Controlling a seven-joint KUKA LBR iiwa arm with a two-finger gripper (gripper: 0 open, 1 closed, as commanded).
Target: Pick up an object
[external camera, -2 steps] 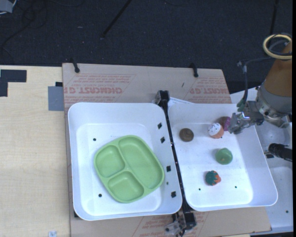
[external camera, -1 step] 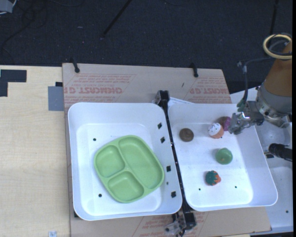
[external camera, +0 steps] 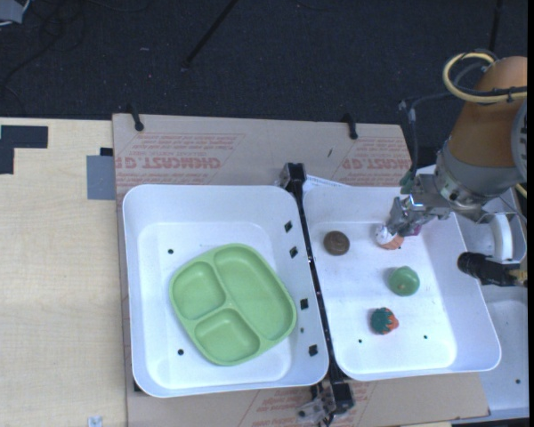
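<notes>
In the right bin (external camera: 445, 354) lie a brown round object (external camera: 337, 243), a green ball-like object (external camera: 404, 280) and a red-and-green object (external camera: 384, 320). My gripper (external camera: 399, 227) hangs over the bin's upper right part, reaching in from the right. A small orange and white thing (external camera: 391, 238) sits right at its tips, partly hidden, so I cannot say whether it is held. The green object lies below the gripper, apart from it. The brown one is to its left.
The left bin (external camera: 151, 229) holds a green divided plate (external camera: 232, 302). A black divider (external camera: 304, 265) runs between the two bins. Cardboard (external camera: 249, 154) lies under both. The arm's orange band (external camera: 489, 123) rises at the right edge, with a black fitting (external camera: 485, 268) beside the right bin.
</notes>
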